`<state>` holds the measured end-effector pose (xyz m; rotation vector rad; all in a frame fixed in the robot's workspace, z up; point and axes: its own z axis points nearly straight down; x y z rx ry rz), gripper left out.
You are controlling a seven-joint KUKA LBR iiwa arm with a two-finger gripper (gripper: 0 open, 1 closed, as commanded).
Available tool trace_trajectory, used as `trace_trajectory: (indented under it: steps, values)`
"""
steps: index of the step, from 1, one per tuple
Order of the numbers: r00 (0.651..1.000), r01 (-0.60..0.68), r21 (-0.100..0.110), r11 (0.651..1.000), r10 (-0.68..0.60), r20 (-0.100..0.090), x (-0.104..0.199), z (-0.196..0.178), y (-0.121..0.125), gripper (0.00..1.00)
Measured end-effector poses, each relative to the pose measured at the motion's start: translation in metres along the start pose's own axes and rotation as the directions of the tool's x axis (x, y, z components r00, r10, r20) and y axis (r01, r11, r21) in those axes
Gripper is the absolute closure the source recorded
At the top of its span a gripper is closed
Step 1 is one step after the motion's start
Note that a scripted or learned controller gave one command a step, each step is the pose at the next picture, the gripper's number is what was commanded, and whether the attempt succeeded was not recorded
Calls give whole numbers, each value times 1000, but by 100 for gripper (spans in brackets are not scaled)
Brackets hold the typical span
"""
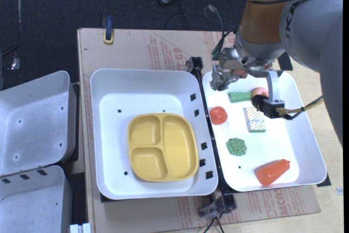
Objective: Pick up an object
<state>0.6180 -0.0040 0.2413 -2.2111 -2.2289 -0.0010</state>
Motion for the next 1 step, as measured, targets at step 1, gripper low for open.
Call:
trace_trajectory:
  steps: [1]
  values:
    - [1000, -1, 2, 1000, 1, 1, 51, 14, -12, 100]
